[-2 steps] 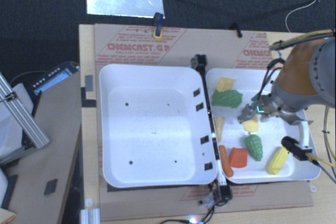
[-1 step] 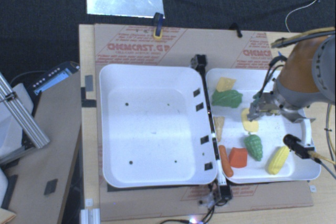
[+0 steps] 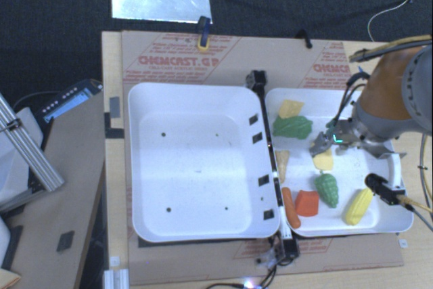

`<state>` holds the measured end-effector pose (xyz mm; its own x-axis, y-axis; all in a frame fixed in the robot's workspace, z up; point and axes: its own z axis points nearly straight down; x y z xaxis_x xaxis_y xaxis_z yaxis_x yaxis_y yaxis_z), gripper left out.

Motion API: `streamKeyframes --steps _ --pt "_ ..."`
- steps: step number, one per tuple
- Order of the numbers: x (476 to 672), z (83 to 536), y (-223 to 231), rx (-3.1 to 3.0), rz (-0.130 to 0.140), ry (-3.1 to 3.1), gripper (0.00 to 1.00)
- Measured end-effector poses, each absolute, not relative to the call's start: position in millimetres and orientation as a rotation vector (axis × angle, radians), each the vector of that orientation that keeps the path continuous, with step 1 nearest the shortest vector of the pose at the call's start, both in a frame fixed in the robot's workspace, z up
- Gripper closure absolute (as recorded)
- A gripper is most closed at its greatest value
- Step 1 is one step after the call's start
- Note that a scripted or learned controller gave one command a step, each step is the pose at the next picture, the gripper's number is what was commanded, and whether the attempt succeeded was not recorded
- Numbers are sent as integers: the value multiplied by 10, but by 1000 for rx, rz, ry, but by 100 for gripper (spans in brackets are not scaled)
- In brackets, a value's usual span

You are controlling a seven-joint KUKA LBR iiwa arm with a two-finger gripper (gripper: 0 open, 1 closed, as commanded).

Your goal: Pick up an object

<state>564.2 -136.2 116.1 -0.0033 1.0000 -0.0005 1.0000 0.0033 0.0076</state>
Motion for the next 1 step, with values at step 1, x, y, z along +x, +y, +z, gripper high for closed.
streamKeyframes --steps 1 --pt "5922 836 -1640 2218 3 2220 0"
